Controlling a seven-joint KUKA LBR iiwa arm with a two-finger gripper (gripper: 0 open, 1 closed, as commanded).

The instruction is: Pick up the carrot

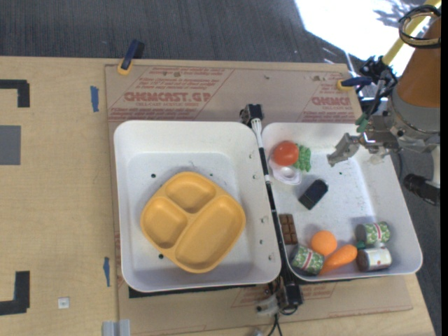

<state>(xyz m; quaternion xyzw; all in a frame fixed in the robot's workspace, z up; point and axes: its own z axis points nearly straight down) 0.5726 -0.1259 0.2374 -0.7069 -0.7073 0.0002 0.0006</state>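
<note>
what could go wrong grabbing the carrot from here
1. Crowding: the carrot lies at the right bin's near edge, wedged among the orange, a green-patterned can and two more cans, so the claw may well nudge or grab a neighbour instead.
2. Distance: the claw hangs near the bin's far side, so its path likely crosses the black block.

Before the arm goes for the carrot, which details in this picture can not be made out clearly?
- Gripper, camera view: small and blurred, so the state of its tips is unclear.
- Carrot: its left end is crowded against the orange ball; whether they touch is unclear.
- Cans: label print too small to read.
- Arm: cut off by the right edge.
</note>
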